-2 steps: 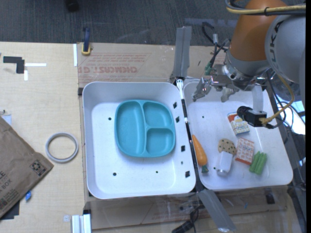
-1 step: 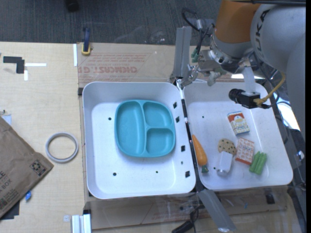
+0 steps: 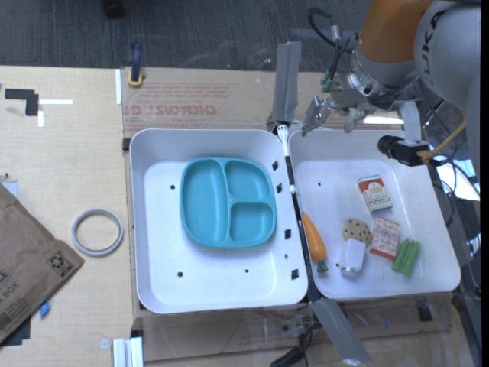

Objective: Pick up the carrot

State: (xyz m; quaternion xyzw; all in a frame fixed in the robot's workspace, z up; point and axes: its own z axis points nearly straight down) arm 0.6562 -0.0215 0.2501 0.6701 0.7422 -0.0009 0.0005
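Grey arm point(image 3: 428, 29) raised above right bin's point(image 3: 439, 281) rear.

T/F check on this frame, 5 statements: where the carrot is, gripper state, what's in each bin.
1. The carrot lies in the right bin, against its left wall. True.
2. The gripper holds the carrot. False: it hangs over the right bin's far edge, apart from the carrot, with nothing between its fingers.
3. The teal divided plate sits in the left bin. True.
4. The green item lies on the teal plate. False: it lies in the right bin, near its right wall.
5. The tape ring lies in the left bin. False: it lies on the bench, left of both bins.
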